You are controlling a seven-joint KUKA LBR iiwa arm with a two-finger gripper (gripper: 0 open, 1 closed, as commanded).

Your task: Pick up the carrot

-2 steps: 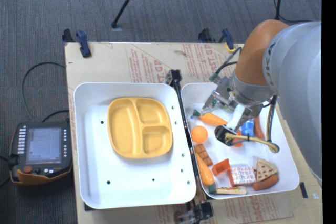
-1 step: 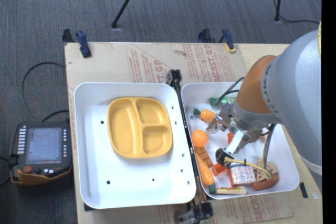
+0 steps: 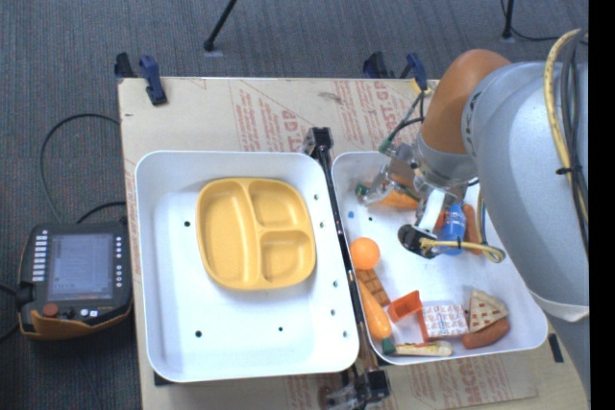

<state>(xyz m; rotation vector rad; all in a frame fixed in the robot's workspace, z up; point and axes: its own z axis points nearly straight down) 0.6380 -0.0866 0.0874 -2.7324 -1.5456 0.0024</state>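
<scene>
Now reaching for the carrot, gripper likely off target at the back of the right bin.
On the table point(image 3: 221, 106), down in the right bin point(image 3: 432, 278): arm point(image 3: 524, 168) low, gripper point(image 3: 384, 182) hovering above a small orange piece point(image 3: 399, 201), well apart from the carrot point(image 3: 377, 314), which lies along the bin's left wall toward the front, just past the orange ball point(image 3: 364, 252). Best done by shifting frontward, lining up across the carrot's length, clearing the wall and the red cup point(image 3: 405, 304), then dropping straight down. Cannot tell how far apart the fingers stand, nor whether anything sits between them.
</scene>
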